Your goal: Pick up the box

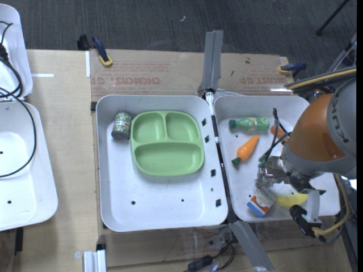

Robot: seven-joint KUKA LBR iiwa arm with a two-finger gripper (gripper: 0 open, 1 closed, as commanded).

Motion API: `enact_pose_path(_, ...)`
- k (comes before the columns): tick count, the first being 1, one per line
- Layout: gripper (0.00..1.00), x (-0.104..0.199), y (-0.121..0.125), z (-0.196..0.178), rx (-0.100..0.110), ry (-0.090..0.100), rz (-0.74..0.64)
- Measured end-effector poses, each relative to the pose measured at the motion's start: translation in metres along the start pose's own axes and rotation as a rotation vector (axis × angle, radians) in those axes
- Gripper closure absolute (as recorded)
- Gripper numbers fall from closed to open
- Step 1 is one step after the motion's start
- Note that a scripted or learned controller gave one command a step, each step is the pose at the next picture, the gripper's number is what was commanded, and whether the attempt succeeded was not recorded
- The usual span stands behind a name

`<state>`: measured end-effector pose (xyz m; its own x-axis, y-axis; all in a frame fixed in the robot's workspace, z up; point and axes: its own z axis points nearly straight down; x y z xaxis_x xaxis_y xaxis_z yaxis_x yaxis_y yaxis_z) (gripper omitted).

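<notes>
In the left bin (113,208) lies a green divided plate (167,143) (three compartments), with a small green-labelled can (121,125) just beside its left edge. The right bin (241,205) holds a green bottle (249,124) on its side near the far wall, a carrot (246,149) below it, a yellow item (292,199) partly hidden by the arm, and the box (260,203), small, white with red and blue, near the front wall. The gripper (266,181) hangs directly above the box; whether its fingers are spread or pressed together cannot be told.
</notes>
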<state>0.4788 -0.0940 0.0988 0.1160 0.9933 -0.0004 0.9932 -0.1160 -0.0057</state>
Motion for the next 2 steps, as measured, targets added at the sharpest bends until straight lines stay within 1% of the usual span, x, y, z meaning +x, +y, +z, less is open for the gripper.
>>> enact_pose_path(1,0.00,0.000,0.000,0.000,0.000,0.000,0.000)
enact_pose_path(2,0.00,0.019,0.063,-0.092,-0.003,-0.002,0.234)
